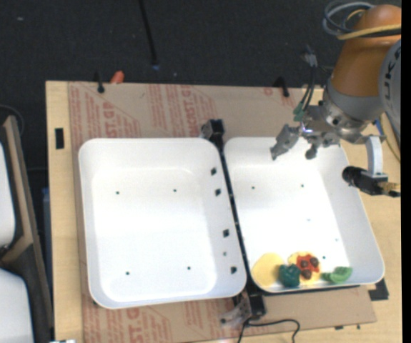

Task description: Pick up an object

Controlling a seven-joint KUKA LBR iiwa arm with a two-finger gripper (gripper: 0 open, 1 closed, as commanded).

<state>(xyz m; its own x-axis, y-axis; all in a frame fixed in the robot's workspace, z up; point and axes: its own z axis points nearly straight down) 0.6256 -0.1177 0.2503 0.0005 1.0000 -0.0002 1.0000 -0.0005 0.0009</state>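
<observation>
1. The desk (62, 191) carries two white bins side by side: the left bin (155, 220) and the right bin (298, 213).
2. The arm (362, 56) comes in from 2 o'clock, and its pincer (294, 147) hangs above the far edge of the right bin, at about 12 o'clock of that bin.
3. The pincer is released: its two fingers stand apart and there is nothing between them.
4. The objects lie together in the near part of the right bin, at about 6 o'clock: a yellow disc (266, 266), a teal piece (289, 276) touching it, a red-orange toy (306, 263) just beside, and a green piece (339, 274) toward 5 o'clock.
5. The pincer is well apart from these objects, at the opposite end of the bin.
</observation>
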